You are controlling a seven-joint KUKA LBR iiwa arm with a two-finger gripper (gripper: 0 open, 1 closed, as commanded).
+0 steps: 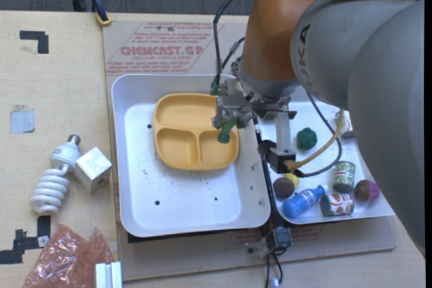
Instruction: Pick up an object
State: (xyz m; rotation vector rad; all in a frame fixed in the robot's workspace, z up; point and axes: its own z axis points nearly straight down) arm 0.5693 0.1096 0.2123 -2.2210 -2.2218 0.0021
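The bench [61,98] carries two white bins: the left bin [189,212] holds a yellow divided plate [185,135], over whose right edge the jaws [228,123] hang, apparently positioned for a grasp, grip state indeterminable; nothing seen held.

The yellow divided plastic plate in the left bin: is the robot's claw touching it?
Cannot tell. In the camera view the gripper overlaps the right rim of the yellow divided plastic plate, but the slanted top-down angle hides whether it rests on the plate or hangs above.
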